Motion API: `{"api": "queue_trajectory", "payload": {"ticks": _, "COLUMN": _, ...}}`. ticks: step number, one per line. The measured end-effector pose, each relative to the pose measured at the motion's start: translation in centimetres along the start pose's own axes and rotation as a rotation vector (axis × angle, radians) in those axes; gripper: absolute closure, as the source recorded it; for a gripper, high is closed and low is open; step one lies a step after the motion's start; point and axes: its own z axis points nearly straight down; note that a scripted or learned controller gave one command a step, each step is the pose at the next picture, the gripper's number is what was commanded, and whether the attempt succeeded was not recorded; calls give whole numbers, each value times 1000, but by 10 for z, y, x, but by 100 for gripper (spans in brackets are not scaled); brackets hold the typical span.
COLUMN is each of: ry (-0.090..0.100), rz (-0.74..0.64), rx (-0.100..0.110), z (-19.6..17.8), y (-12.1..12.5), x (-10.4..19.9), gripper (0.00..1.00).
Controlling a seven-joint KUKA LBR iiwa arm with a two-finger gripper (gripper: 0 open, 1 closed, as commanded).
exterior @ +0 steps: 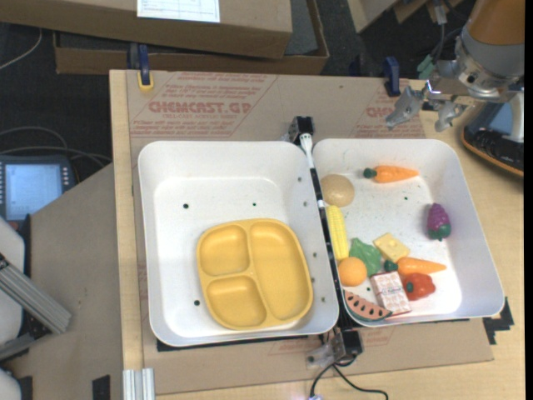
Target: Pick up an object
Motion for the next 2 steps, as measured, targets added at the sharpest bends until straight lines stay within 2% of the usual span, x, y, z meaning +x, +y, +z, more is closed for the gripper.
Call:
{"api": "queue_trajectory", "payload": {"ticks": 1, "ry": 2, "rz": 4, "rx": 12, "z": 118, "y": -27, "x": -30, "gripper": 0}}
{"api": "queue_trajectory", "payload": {"ticks": 2, "ry": -2, "rz": 0, "rx": -9, "z": 169, "y": 2, "x": -27, "gripper": 0}}
